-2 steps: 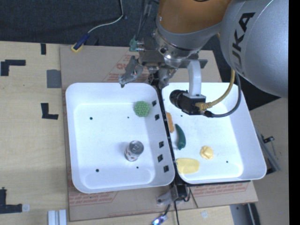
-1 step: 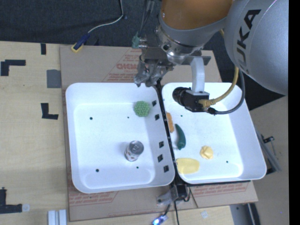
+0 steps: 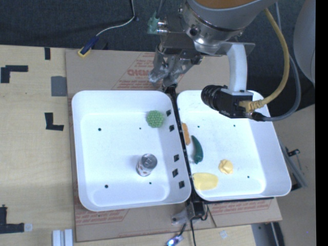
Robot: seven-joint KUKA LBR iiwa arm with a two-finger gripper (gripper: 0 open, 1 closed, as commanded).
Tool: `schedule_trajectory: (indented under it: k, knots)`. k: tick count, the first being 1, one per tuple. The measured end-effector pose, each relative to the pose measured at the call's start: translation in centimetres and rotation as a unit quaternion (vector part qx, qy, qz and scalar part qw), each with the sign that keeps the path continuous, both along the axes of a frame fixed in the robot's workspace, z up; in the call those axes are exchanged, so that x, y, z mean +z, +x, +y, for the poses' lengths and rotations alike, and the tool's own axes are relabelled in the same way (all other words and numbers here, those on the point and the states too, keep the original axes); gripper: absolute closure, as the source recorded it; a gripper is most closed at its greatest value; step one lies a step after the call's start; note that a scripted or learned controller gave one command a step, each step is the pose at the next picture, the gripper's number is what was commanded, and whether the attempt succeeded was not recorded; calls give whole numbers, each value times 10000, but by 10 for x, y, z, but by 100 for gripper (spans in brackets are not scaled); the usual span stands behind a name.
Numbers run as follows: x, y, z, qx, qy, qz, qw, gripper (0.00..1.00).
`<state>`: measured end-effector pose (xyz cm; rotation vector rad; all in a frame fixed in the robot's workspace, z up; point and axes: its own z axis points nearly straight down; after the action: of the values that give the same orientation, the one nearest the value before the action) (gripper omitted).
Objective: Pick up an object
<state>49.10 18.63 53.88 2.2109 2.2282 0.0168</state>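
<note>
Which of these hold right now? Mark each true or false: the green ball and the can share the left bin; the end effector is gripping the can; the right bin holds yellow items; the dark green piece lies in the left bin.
1. The green ball and the can share the left bin. True.
2. The end effector is gripping the can. False: it hangs above the far end of the wall between the bins, apart from the can.
3. The right bin holds yellow items. True: a small yellow piece and a flat yellow piece.
4. The dark green piece lies in the left bin. False: it lies in the right bin.
</note>
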Motion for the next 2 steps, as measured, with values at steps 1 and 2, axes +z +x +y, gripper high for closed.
schedule_trajectory:
  k: [1,2]
  knots:
    - [-163,-10,49,-7,-67,137,9999,100]
    - [-71,-7,47,-24,-10,12,10000,100]
